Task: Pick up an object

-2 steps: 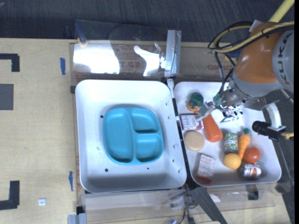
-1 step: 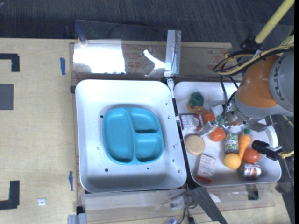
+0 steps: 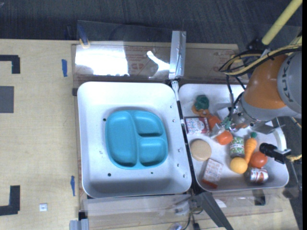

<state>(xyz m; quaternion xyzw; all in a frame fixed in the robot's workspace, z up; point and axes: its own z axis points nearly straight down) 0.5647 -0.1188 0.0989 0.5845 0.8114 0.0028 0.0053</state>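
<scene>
**Arm Lowered over the Right Bin of Mixed Objects**

Where the bench edge lay nearest the camera, the right bin point(image 3: 283, 180) held most of its clutter: a red and silver can point(image 3: 258, 176) at the near right corner, a small packet point(image 3: 212, 170) with a red near edge to its left, and a yellow lemon point(image 3: 238, 165) between them and slightly farther. A red tomato point(image 3: 259, 159) sat just right of the lemon, touching the lower end of an orange carrot point(image 3: 250, 146). A green-labelled jar point(image 3: 236, 146) stood just left of the carrot, and a tan round disc point(image 3: 201, 149) lay near the bin's left wall. Farther still, an orange-red fruit point(image 3: 223, 138) rested beside a printed red and white packet point(image 3: 195, 125), and a dark green object point(image 3: 202, 101) lay at the far side of the bin.

The gripper point(image 3: 234, 123) was lowered among these objects, just far of the orange-red fruit; whether its jaws were spread or closed could not be told, and nothing was seen between them. The arm point(image 3: 268, 87), grey with an orange band, entered from the right.

The left bin point(image 3: 91, 143) held a blue divided tray point(image 3: 136, 138) near its centre. Beyond both bins stood a clear plastic panel point(image 3: 120, 56).
</scene>
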